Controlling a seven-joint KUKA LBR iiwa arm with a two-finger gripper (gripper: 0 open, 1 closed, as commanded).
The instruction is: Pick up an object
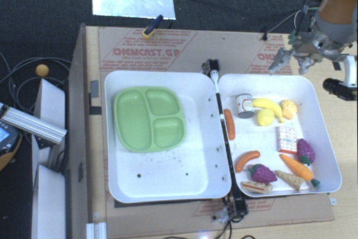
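Bench [168, 45] carries two white bins side by side. Left bin [168, 176] has a green divided tray [149, 118]. Right bin [327, 137] has all the toy food: banana [267, 104], lemon [265, 117], can [244, 105], carrot [296, 167], sausage [246, 160], two purple grape bunches, a small box. Claw [290, 62] hovers above the right bin's far edge, fingers apart, nothing between them. Task looks barely started: no descent, no grasp, all objects lying in the bin. Nearest candidates are the can, banana and a yellowish round piece [288, 109], just below and slightly left of the claw. Carrot and grapes sit well apart, at the near edge.
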